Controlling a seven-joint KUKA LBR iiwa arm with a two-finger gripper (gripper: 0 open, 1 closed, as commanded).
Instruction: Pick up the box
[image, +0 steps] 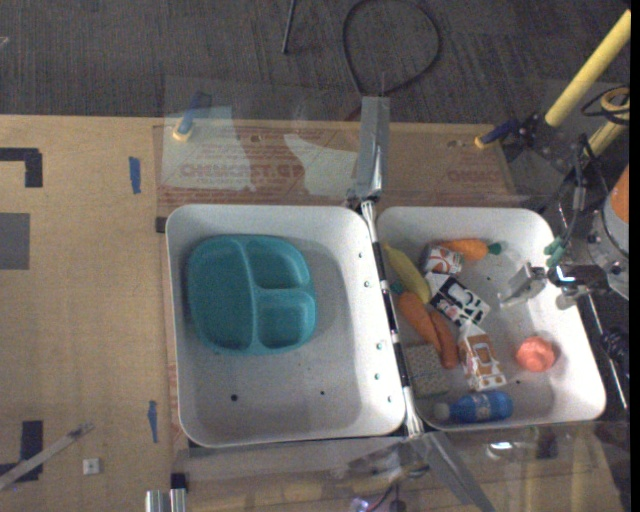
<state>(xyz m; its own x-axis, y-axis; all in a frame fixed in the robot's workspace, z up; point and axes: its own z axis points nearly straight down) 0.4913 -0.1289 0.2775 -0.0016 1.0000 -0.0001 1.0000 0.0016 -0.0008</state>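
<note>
Your box (460, 301) sits near the middle of the right bin (585, 400), by the carrot (422, 320). The pincer (532, 281) hovers just right of it near the bin's right edge, nothing between its fingers; can't tell how wide they're spread.

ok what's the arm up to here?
The pincer hovers over the right bin, above bare floor toward its right side, with nothing between its fingers. The boxes lie untouched among the toys near the bin's left wall. The left bin holds a teal tray. No pick has been made so far.
</note>
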